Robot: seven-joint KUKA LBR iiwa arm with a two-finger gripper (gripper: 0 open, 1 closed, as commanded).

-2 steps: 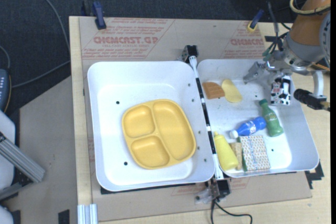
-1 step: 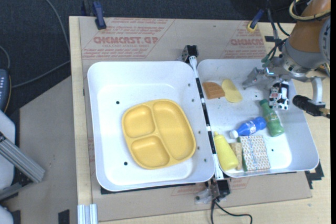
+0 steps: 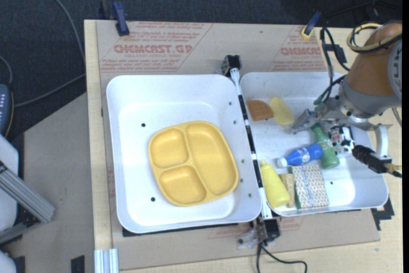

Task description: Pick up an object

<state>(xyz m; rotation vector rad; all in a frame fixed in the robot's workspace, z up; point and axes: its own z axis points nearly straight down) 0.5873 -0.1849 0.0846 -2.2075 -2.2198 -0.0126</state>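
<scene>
In the right bin (image 3: 367, 192), a patterned packet (image 3: 311, 187) and yellow bottle (image 3: 273, 185) lie nearest, a blue bottle (image 3: 303, 155) just beyond. Farther back, the hand (image 3: 317, 119) hangs over a green object (image 3: 324, 146); whether it is clenched I cannot tell. The left bin (image 3: 128, 137) holds a yellow divided tray (image 3: 193, 162).

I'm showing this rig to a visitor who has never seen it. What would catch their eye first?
First the yellow divided tray, lying alone in the left bin. Next the grey arm with its orange band, reaching in from the right over the right bin. Under it sits a clutter of small things, among them a blue bottle and a yellow bottle.
</scene>
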